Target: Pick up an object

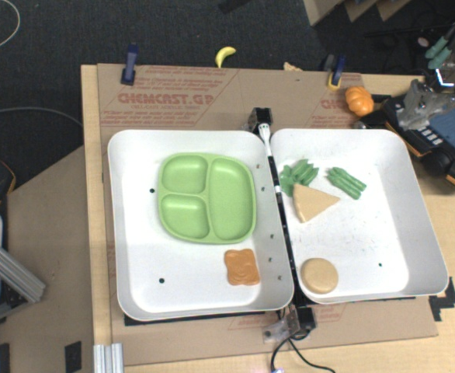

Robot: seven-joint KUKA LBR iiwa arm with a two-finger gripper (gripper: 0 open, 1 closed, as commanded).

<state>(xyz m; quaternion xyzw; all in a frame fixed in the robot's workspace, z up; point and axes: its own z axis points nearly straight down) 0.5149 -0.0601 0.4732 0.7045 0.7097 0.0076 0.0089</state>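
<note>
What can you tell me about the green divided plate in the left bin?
The green divided plate is pale lime, plastic-looking, a rounded square with three compartments: two smaller on its left side, one long on its right. It lies flat and upright on the floor of the left bin, roughly centred toward the bin's far half. Its compartments hold nothing. Nothing touches it; the orange waffle-like piece sits just below it, apart.

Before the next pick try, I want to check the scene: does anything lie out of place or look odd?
Yes. A yellow banana and a small orange fruit lie on the cardboard sheet, outside both white bins. Inside the bins nothing looks spilled or damaged.
</note>
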